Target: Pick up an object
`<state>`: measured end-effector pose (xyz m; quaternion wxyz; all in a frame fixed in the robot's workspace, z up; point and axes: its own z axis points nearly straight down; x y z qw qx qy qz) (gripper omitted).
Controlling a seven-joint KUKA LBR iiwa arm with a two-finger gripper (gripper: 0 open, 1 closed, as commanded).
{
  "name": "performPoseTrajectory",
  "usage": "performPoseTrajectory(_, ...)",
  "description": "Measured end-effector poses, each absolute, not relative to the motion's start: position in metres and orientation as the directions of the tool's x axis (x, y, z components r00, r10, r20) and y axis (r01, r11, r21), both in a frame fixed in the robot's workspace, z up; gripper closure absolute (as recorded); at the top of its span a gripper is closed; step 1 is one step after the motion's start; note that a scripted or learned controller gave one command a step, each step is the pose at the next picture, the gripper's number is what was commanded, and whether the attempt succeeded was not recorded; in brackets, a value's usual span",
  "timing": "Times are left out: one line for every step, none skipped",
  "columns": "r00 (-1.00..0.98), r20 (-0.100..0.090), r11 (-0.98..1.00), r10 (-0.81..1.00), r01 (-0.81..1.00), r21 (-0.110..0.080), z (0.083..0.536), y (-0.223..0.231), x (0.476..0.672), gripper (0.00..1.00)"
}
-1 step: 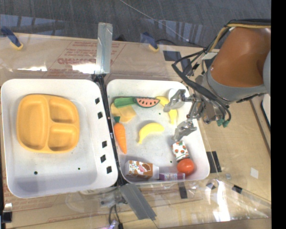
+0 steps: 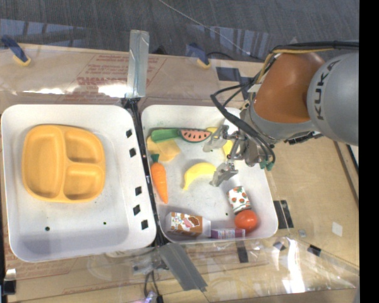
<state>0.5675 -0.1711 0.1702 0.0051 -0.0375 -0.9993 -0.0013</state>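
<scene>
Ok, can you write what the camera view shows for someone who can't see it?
The robot's gripper hangs over the right bin, close above a toy banana among play food: carrot, watermelon slice, tomato. The left bin holds a yellow divided plate.

tray (image 2: 63, 163) in left bin (image 2: 19, 232)

Yellow banana (image 2: 197, 173), orange carrot (image 2: 159, 180), red tomato (image 2: 245, 219), yellow-orange divided plate (image 2: 63, 162), white bins (image 2: 25, 238).
</scene>
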Motion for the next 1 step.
performPoseTrajectory(-0.991,0.004,0.991,0.136,0.136,0.001,0.1219,-0.1601,0.6509,0.0)
